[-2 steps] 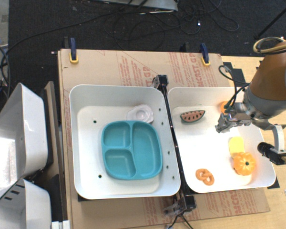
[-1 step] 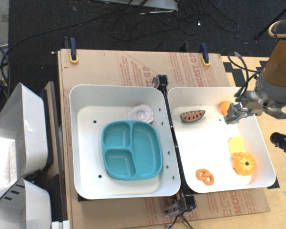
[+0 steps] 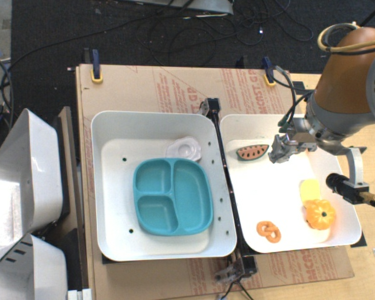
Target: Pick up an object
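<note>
While the arm (image 3: 347,86) hangs over the far right part of the right bin (image 3: 262,195), you are in the approach step, as I judge it: nothing is lifted yet, and every object lies on a bin floor.

Start with the big things. Your bench is topped with a brown board (image 3: 156,86) printed in red; the lettering is turned and partly covered, and I cannot read it for certain. The left bin (image 3: 106,186) carries a teal divided plate (image 3: 173,196) near its middle and a small clear lid (image 3: 186,149) just beyond it, toward the far edge.

In the right bin, an orange pumpkin-like toy (image 3: 319,215) sits near the right edge, touching a yellow block (image 3: 310,190) on its far side. A watermelon slice (image 3: 253,151) lies near the far edge, and a pretzel (image 3: 269,230) lies near the front edge, well apart from the rest.

Your gripper (image 3: 281,150) hovers just beside the watermelon slice, on its right. Whether it is open or closed I cannot tell from this angle, and nothing shows in its grasp.

The slice looks the likeliest target. Your next move calls for shifting left until the gripper is centred over it, then descending straight; the slice is flat and low, so a shallow or off-centre drop could slide it away.
</note>
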Robot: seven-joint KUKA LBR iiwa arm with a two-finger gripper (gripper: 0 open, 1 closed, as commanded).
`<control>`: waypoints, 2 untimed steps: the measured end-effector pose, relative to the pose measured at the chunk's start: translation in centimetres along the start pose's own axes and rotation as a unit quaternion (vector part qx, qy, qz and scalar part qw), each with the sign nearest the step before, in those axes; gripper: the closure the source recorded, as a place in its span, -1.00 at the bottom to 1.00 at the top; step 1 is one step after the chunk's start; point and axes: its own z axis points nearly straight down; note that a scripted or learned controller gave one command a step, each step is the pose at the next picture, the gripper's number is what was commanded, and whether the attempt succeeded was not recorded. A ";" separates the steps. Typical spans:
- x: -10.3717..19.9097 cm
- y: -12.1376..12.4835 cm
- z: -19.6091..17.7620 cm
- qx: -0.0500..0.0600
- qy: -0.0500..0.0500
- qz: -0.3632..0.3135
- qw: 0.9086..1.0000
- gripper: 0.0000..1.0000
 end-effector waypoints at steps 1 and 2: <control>4.8 -0.3 1.2 0.001 0.000 0.001 1.000 1.00; 10.0 -0.2 2.4 0.002 0.000 0.001 1.000 1.00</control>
